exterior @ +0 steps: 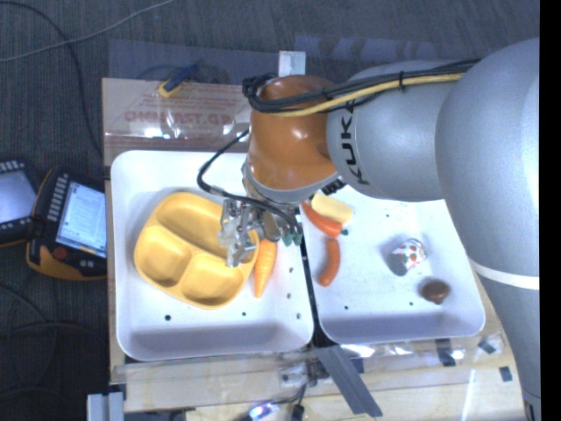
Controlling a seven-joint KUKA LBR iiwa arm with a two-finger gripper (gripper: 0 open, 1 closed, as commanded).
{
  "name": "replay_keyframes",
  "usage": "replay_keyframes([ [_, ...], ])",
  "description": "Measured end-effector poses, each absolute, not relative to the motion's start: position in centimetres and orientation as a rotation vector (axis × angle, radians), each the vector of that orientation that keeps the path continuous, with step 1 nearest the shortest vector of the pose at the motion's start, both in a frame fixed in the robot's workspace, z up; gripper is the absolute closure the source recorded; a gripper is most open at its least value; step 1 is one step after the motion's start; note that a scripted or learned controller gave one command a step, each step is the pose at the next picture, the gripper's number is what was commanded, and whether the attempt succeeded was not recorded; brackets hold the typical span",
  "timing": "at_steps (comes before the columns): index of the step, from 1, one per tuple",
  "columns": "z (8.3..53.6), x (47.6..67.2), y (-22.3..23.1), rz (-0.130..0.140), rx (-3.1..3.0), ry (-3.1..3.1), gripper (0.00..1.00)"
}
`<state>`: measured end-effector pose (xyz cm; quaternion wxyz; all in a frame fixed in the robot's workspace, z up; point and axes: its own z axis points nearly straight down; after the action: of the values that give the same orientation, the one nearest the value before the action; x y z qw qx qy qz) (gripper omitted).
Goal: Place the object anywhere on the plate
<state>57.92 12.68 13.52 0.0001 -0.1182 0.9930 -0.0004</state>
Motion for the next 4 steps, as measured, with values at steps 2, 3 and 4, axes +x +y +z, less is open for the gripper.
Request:
replay_keyframes([
  [2,29.8,57.8,17.0,0.001,-0.44,3.106,1.0],
  [3,15.6,58.1,20.7,0.007,-0.356,3.123,1.0],
  [4,16.3,52.1,15.2,-0.001,-0.775,3.045,1.0],
])
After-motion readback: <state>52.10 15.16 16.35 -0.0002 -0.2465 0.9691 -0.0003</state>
